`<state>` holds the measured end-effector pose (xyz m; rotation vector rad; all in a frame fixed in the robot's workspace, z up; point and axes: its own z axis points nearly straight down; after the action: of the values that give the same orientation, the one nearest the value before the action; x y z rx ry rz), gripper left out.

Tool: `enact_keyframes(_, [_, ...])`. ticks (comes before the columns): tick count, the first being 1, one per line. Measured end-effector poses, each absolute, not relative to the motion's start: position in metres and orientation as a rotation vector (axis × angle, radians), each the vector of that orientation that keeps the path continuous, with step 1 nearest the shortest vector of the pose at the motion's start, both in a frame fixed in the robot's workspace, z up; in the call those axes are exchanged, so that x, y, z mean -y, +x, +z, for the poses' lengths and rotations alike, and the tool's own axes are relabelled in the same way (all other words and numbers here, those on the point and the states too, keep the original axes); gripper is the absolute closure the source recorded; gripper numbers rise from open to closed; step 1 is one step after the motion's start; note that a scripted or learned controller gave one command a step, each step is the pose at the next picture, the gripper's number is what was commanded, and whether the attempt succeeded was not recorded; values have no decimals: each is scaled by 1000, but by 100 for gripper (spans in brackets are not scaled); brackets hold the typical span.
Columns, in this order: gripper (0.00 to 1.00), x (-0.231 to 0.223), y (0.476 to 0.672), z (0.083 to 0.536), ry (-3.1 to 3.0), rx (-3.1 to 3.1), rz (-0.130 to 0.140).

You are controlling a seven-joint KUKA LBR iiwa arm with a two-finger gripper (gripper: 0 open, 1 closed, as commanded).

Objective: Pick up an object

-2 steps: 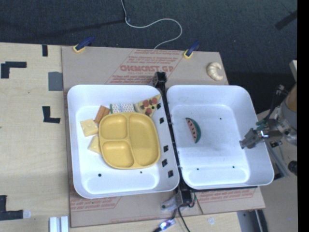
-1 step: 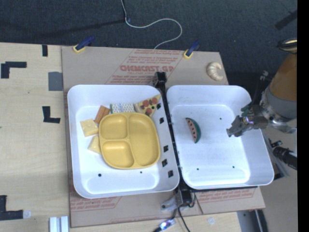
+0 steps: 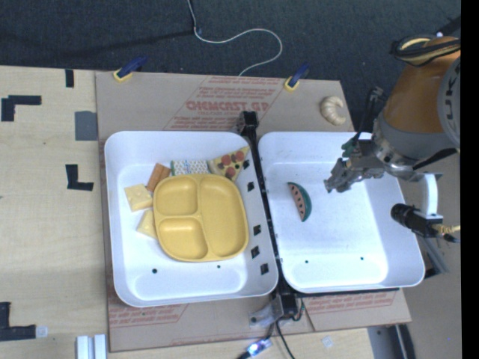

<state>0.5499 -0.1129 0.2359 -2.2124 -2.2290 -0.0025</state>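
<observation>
Hovering over right bin point(image 3: 389, 264), upper right part: gripper point(image 3: 334, 183), dark and small at this slant; cannot tell pincer state, nothing seen held. Watermelon slice toy point(image 3: 300, 200) lying flat on the bin floor, near and left of the gripper, apart from it. Left bin point(image 3: 120, 200) bearing yellow divided plate point(image 3: 200, 217) over assorted flat pieces. Judged: pick not yet made; descent, closing and lift all left.

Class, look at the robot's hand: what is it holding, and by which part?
Nothing: the hand hangs over the right bin, apart from the watermelon slice.
</observation>
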Motion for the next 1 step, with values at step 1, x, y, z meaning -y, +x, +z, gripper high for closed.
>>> enact_keyframes(1, [100, 77, 590, 224, -2215, 2226, 0])
